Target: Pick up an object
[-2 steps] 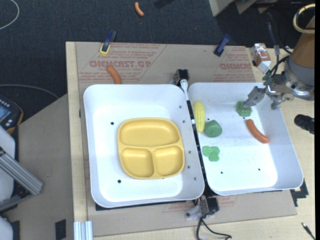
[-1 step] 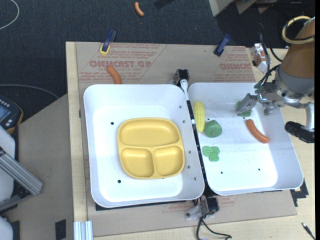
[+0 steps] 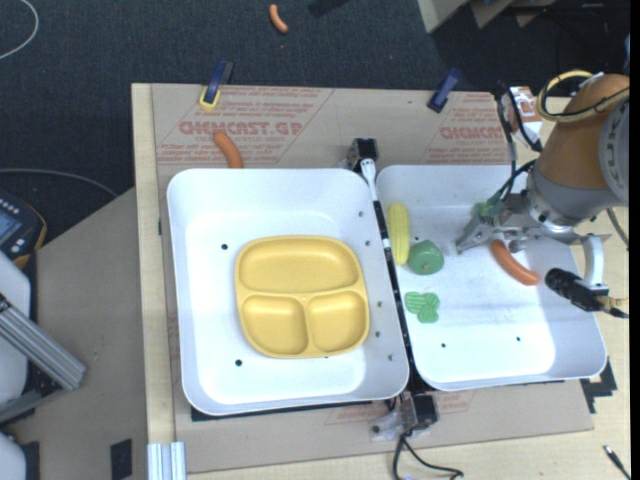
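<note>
The right bin holds a yellow corn cob by its left wall, a round green fruit beside the cob, a leafy green piece lower down, and an orange sausage at the right. My gripper is low over the upper right of this bin, just above the sausage's upper end. Its fingers are spread open, with nothing held between them. The green fruit lies a short way to its left.
A yellow divided plate lies in the left bin. A black fitting juts over the right bin's right side. Another orange sausage lies on the bench behind the left bin.
</note>
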You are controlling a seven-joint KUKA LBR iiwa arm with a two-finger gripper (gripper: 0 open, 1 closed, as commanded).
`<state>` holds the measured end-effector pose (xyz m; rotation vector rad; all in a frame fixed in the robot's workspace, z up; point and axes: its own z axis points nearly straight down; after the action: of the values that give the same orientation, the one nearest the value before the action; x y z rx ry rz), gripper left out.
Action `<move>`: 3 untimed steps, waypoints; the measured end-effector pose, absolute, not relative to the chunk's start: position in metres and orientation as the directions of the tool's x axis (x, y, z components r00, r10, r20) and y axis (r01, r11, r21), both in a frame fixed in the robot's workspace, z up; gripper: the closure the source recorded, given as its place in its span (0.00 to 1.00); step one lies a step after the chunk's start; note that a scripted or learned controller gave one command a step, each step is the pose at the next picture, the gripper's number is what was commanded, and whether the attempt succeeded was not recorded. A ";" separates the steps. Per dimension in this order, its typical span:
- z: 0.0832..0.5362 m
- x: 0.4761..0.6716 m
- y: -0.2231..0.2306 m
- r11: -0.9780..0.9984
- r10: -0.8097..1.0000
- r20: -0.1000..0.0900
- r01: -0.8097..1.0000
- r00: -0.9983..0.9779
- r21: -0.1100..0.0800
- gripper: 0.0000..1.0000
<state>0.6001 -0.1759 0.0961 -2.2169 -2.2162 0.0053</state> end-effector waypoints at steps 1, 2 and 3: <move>0.084 0.600 -0.175 0.000 1.000 0.001 1.000 0.000 -0.004 0.00; 0.096 0.601 -0.176 -0.001 1.000 0.000 1.000 0.001 0.001 1.00; 0.158 0.602 -0.170 0.001 1.000 -0.002 1.000 -0.001 0.006 1.00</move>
<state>0.6021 -0.1705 0.1582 -2.2244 -2.2267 -0.0043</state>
